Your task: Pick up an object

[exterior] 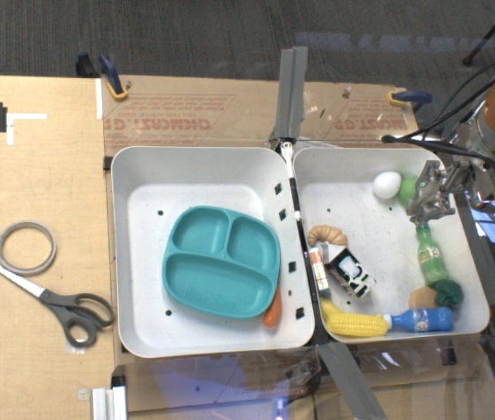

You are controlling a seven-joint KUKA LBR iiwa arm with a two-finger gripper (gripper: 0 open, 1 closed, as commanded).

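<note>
Pincer (pixel 429 198) low over right bin (pixel 361 160), grip state unclear; green item (pixel 407 187) half hidden behind it.

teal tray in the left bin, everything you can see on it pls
The tray is teal, looks like smooth moulded plastic, with rounded corners and three compartments: two smaller ones at the far side, one long one at the near side. All three hold nothing. It lies flat, right way up, slightly rotated, roughly centred on the floor of the left bin. An orange carrot-like piece sits at its near right corner, partly tucked under the rim. Nothing else touches it.
</note>
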